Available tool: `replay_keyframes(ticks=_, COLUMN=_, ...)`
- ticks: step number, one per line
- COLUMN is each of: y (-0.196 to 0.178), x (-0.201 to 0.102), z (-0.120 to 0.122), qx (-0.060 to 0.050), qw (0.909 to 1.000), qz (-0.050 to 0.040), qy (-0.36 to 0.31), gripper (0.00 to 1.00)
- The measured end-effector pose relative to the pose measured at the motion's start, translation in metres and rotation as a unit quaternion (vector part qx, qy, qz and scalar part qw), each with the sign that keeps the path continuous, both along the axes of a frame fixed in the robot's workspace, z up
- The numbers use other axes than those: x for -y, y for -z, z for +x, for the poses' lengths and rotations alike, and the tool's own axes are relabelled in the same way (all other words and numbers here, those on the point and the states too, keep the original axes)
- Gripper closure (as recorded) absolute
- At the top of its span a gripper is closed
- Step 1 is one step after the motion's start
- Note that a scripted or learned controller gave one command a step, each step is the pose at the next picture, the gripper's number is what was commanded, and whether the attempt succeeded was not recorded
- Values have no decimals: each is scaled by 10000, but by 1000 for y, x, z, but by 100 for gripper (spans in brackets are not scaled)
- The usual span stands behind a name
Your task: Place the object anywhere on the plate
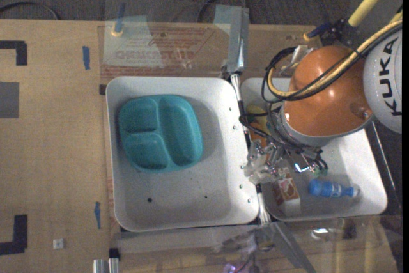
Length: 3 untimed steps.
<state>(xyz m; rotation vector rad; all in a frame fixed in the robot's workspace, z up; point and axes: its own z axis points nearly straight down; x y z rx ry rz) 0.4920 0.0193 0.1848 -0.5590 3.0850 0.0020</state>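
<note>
Left of centre on the worktop (57, 156): shallow white left bin (185, 208), holding teal plate (160, 131) with three compartments, in that bin's upper-left part, flat on the bin floor. Plate bare, nothing resting in its compartments.

Right of centre: second white bin (364, 198), just beside the first, largely covered by the grey arm (386, 83) and its orange band (323, 96), with yellow and black cables looped over the band. Below the band, near the left wall of the right bin: end effector (271, 160), low over the bin, metal parts glinting. Open or closed: cannot tell, the tips lost among clutter and glare. Nothing seen clearly held.

Lower part of the right bin: small blue bottle (332, 189) lying on its side, well apart from the plate. Just left of it, close under the end effector: small brown-and-white packet (287, 192). Further up along the bin's left wall, partly hidden by the arm: something yellow and orange (257, 121), too hidden to name.

Upper part of the frame: clear sheet (160, 45) taped to the worktop above the left bin. Blue tape marks (85, 58) at upper left.
</note>
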Motion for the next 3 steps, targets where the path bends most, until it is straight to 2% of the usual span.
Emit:
replay_keyframes(ticks=1, y=0, x=23, z=26, qx=2, qw=9887, qz=3, qy=1498, gripper=100)
replay_keyframes(ticks=2, y=-39, x=-50, z=30, qx=1, qw=9954, qz=7, qy=956, gripper=100)
replay_keyframes(ticks=3, y=-10, x=10, z=-3, qx=-19, qw=9935, qz=-3, qy=1137, gripper=100)
